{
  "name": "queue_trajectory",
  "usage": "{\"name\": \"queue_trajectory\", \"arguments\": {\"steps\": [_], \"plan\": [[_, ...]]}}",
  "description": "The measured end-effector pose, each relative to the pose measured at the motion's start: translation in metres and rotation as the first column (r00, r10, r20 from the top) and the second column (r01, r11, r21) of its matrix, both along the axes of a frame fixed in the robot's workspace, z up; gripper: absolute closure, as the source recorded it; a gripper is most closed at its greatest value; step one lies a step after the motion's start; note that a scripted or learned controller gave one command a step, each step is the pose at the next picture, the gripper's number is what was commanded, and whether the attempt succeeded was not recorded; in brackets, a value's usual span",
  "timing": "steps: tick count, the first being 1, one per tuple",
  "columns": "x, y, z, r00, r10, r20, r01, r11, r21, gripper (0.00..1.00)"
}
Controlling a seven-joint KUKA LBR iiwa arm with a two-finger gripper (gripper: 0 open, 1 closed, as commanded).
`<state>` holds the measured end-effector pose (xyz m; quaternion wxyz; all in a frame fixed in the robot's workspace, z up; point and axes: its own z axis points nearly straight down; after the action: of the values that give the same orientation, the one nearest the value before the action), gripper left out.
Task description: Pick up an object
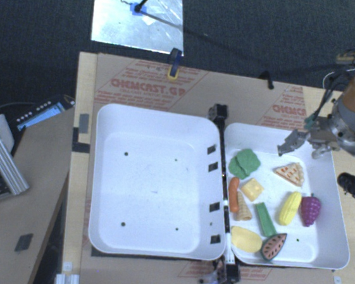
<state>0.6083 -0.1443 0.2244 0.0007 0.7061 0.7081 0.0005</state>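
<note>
The hand (305, 143) is hovering over the far edge of the right bin (331, 248), its 2 fingers spread fairly wide with nothing between them. All the candidates are lying in that bin: a pizza slice (290, 173) just near of the hand, a green leafy piece (245, 162) to its left, a carrot (233, 194) along the left wall, a yellow cheese block (252, 189), a green stick (264, 219), a corn cob (290, 207), purple grapes (310, 209), a lemon-like yellow piece (246, 240) and a watermelon wedge (273, 246) at the near side. The left bin (101, 225) is sitting beside it on the tabletop (90, 71).

The step in hand looks like choosing a target and descending. The pizza slice is closest and is lying apart from its neighbours, so it seems the easiest pick, though it is flat and the fingers would need to go low to straddle it across its narrow span. The corn cob and grapes are lying almost touching, so closing on either is risking a nudge to the other. Centring over 1 item before dropping is probably mattering most.
</note>
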Motion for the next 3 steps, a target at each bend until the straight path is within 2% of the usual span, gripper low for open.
{"name": "queue_trajectory", "arguments": {"steps": [1,2,3], "plan": [[-0.069,-0.017,-0.12,1.0,-0.004,0.004,0.004,1.0,-0.005,0.0],[-0.113,0.037,-0.14,1.0,0.002,0.0,-0.002,1.0,0.001,0.0],[-0.111,0.034,-0.13,1.0,0.0,0.002,0.0,1.0,0.0,1.0]]}}
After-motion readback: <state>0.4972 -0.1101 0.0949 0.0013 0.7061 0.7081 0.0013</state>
